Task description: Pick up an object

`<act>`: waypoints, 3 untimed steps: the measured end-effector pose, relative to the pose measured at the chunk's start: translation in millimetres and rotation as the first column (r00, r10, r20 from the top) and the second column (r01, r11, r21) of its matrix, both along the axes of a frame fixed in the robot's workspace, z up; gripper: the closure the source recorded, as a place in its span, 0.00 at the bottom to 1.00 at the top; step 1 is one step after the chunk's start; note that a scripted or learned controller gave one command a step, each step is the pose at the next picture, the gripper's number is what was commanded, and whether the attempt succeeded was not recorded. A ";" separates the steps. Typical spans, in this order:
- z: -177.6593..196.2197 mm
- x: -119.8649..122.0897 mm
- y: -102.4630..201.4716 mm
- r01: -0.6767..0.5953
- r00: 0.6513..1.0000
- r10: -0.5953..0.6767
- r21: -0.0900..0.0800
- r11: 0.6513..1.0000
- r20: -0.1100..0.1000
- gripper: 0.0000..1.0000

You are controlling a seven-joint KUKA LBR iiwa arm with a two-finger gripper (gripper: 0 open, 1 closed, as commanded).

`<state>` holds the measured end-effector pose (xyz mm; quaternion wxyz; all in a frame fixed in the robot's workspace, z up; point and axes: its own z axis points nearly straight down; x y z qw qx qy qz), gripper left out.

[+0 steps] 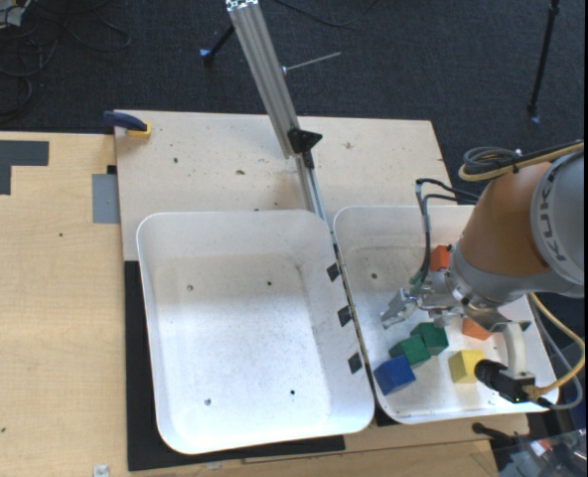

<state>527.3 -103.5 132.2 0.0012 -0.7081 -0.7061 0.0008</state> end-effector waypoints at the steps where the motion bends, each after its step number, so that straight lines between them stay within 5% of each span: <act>1: 12.0 0.2 -2.1 0.009 1.000 -0.009 0.001 1.000 0.002 1.00; 3: 94.1 8.4 3.0 -0.003 1.000 0.003 0.000 1.000 0.004 1.00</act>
